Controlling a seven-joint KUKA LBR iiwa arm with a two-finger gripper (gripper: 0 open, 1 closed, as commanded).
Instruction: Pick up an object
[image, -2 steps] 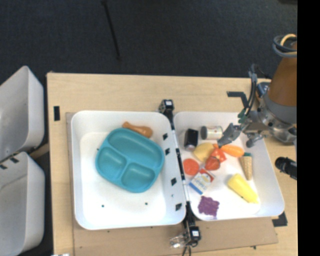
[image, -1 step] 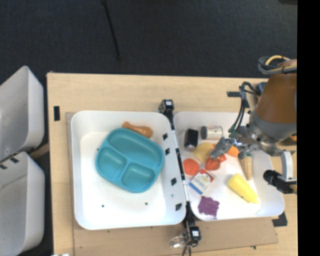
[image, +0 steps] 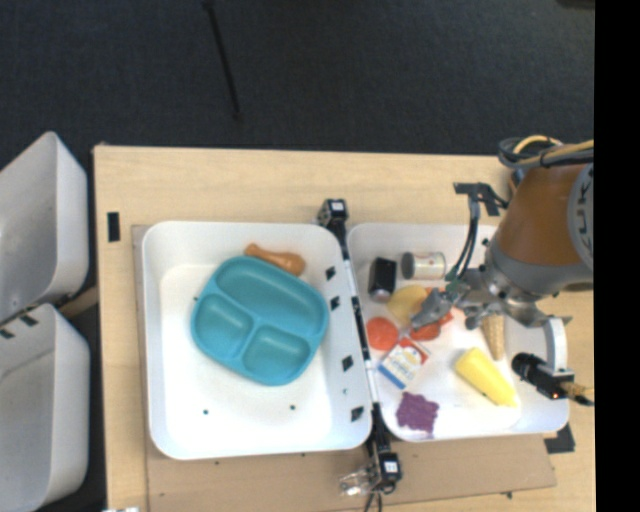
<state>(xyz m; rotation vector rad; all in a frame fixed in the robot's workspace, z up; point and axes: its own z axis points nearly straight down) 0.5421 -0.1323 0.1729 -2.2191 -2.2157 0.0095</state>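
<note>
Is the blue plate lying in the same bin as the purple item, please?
No, the blue plate lies in the left bin, while the purple item lies in the right bin.
</note>
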